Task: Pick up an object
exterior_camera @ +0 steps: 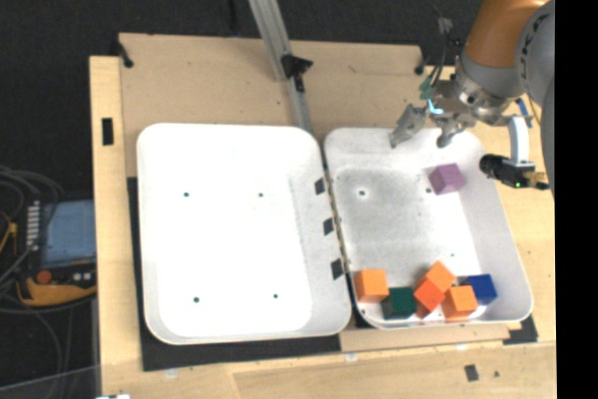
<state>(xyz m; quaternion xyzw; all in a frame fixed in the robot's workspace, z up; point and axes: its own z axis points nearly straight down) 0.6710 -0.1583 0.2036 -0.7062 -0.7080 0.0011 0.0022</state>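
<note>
My gripper point(425, 132) hovers over the far edge of the right bin point(392, 201), its two grey fingers spread open with nothing between them. A purple cube point(446, 178) lies in that bin just in front of the gripper and slightly to its right. Along the bin's near edge sit an orange cube point(372, 283), a dark green cube point(401, 302), two more orange cubes point(433, 285) point(460, 301) and a blue cube point(481, 287).
The left bin point(234, 229) lies beside the right one, with black clips along the seam between them. A slanted metal rail point(271, 23) rises from behind the bins. Cables and a small box lie off the bench's left side.
</note>
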